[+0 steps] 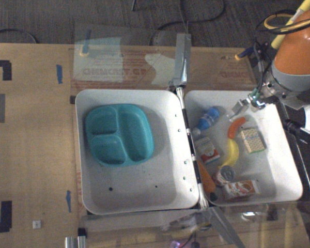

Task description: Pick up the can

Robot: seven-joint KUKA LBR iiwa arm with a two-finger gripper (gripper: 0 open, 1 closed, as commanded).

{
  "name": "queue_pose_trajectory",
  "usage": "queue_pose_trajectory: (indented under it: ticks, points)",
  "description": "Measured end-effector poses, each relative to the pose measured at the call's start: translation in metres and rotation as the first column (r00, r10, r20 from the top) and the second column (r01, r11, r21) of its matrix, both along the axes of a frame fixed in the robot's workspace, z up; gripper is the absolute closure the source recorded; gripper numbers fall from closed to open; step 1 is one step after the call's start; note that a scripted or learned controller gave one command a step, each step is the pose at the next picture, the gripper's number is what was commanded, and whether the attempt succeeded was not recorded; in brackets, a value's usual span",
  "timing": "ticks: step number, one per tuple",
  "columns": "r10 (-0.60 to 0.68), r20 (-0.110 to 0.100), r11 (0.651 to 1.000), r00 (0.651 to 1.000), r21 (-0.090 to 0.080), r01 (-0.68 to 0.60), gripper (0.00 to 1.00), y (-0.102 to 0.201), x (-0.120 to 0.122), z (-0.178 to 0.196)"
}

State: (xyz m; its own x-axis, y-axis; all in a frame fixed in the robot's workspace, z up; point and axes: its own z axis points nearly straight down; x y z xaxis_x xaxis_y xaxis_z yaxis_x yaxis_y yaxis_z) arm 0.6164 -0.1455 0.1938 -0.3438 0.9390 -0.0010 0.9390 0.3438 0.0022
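Observation:
The can (226, 175) is small, with a silvery round end and a red-and-white side. It lies in the front part of the right bin (284, 182), just below the banana (231, 152) and beside a red-and-white carton (242, 188). My gripper (246, 106) hangs over the back of that bin, above an orange pepper-like piece (236, 127), well behind the can. It looks open and nothing sits between its fingers.
The right bin also holds a blue bottle (207, 118), a tan cracker box (252, 140), a small red-and-white box (207, 150) and a carrot (206, 177) by the divider. In the left bin (139, 190) lies a teal divided plate (119, 134).

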Motion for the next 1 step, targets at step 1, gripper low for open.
queue_pose_trajectory:
  ticks: [1]
  points:
    - [-0.213,0.006,0.977,0.977,0.001,0.213,0.0,0.0401,0.0001,-0.1058]
